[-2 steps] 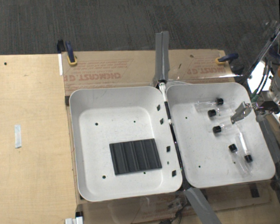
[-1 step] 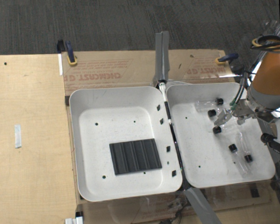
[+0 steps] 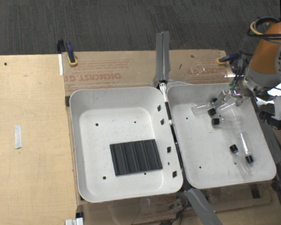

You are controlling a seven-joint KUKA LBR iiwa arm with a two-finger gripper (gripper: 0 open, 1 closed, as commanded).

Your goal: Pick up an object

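Fixed overhead camera; slanted down on bins [image 3: 80,136]

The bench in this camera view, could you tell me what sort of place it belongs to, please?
Probably a robotics lab set up for grasping trials. Two shallow white bins sit side by side on a cardboard-covered bench, clamps hold the cardboard, and a grey and orange robot arm reaches in.

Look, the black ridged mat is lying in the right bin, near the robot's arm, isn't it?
Not quite. The black ridged mat lies in the left bin, away from the arm. The camera view shows the right bin holding small clear and black bits instead.
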